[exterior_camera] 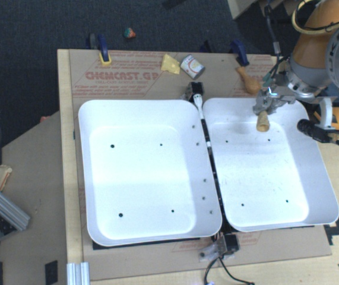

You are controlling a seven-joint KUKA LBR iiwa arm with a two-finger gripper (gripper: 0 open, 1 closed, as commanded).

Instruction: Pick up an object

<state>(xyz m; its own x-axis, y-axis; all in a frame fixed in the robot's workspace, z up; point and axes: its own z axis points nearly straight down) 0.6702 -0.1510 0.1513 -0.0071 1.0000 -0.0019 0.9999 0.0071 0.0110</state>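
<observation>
My tool [266,107] hangs over the far end of the right bin [311,200], and a small tan cork [263,122] sits just under its tips, seemingly pinched by its top. That hold looks shallow (only the cork's upper end); a jerk could tip it loose into the bin.

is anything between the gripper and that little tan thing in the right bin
Nothing visible is in the way. The gripper hangs directly above the small tan object near the far edge of the right bin, and the object looks to be right at its tip. Whether it is actually gripped cannot be told from this view.
</observation>
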